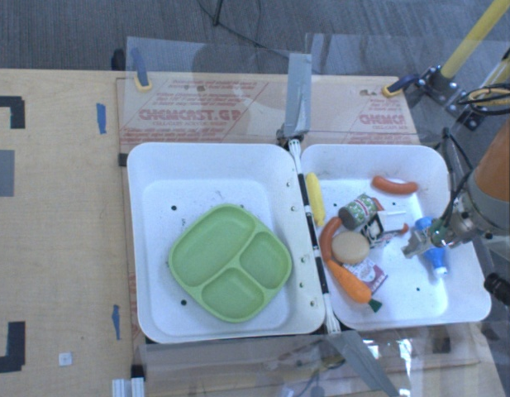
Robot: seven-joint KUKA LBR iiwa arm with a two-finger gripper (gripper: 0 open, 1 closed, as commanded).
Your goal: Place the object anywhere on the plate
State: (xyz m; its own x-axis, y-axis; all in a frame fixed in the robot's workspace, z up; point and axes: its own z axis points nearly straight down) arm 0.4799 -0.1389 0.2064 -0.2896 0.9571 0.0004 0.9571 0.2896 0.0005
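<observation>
The fingers (420, 242) hang low in the right white bin (465, 304); whether they are apart or together cannot be told. A small blue bottle-like object (434, 255) lies just beside them, long axis near-to-far. The green three-compartment plastic plate (230, 263) sits well left, in the left bin (155, 172).

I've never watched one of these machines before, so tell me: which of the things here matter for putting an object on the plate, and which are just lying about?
In the job:
green plate in the left bin
end effector over the right bin
blue item beside it, possibly the object

Lying about:
carrot
sausage
corn cob
small can
</observation>
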